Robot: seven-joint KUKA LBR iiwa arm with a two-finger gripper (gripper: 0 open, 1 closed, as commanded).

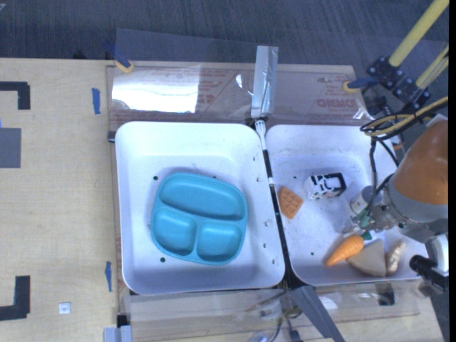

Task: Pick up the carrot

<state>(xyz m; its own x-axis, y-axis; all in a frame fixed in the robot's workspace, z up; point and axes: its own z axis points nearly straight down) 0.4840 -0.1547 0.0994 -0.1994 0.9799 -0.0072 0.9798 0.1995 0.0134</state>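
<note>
The orange carrot [345,251] lies near the front of the right bin [313,152], its green top pointing up and right. The gripper [365,219] hangs at the arm's end right over that green top, close to it or touching it. The orange-banded wrist looms over the bin's right side and hides the bin wall there.
A tan wedge-shaped food piece [370,261] lies against the carrot's right side. An orange waffle piece [290,201] and a black-and-white toy [326,184] sit further back in the right bin. The left bin [135,162] holds a blue divided plate [199,218].
</note>
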